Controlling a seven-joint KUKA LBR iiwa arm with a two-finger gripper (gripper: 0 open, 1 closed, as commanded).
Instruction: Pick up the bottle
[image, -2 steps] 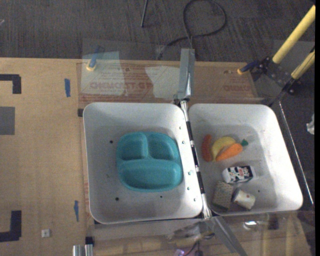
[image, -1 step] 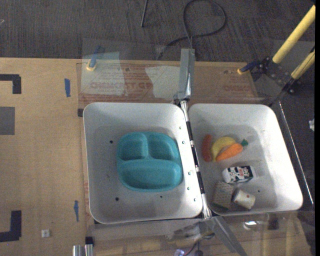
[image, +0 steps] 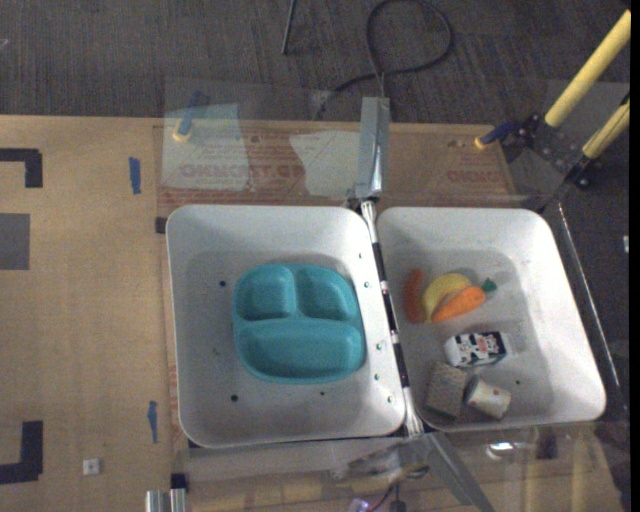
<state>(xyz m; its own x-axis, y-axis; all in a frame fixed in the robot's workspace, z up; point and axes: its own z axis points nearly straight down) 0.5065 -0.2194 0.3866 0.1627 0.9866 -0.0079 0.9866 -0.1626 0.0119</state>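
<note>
A small white bottle (image: 476, 347) with black and blue markings lies on its side in the right bin (image: 560, 300), near the middle of its floor. Just in front of it rest a brown textured block (image: 446, 389) and a beige cylinder (image: 489, 398), which lies tipped over. Behind the bottle, an orange carrot (image: 462, 302) leans against a yellow fruit (image: 444, 291).
A reddish sausage-shaped piece (image: 413, 295) lies by the right bin's left wall. A teal divided plate (image: 297, 322) sits in the left bin (image: 200, 300). A metal rail (image: 385, 320) runs between the bins. Yellow poles (image: 590, 70) stand at the far right.
</note>
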